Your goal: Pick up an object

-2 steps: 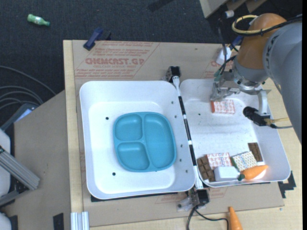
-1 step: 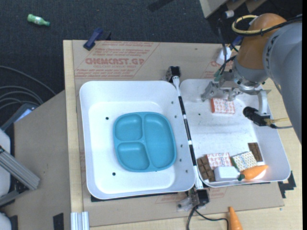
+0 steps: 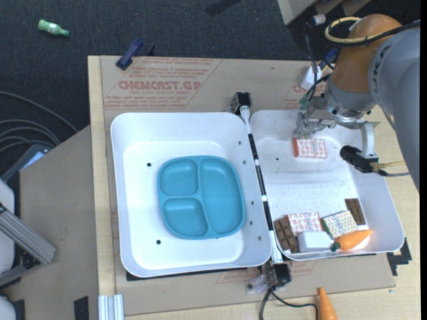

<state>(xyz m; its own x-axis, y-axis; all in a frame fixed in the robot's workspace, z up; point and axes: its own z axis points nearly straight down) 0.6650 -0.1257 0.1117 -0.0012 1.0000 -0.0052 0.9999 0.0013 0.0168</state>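
The gripper [image 3: 310,127] is seen poised just above the red-and-white packet [image 3: 311,148] at the far end of the right bin [image 3: 383,199]. Whether it is released or clenched cannot be told. The packet appears to lie flat on the bin floor, so the pick is judged not yet made; grasp and lift remain.

Red print on the brown board [image 3: 167,79] lying on the counter, just beyond the left white bin [image 3: 133,129]: reads roughly "CHEMCAST G.P", large letters, with smaller lines above and below too small to read. More red print on the same board beyond the right white bin [image 3: 380,185], partly covered, unreadable. Red-and-white packet [image 3: 311,148] inside the right bin carries a printed pattern, no legible words. Wrappers [image 3: 337,224] at that bin's near edge: print too small to read.
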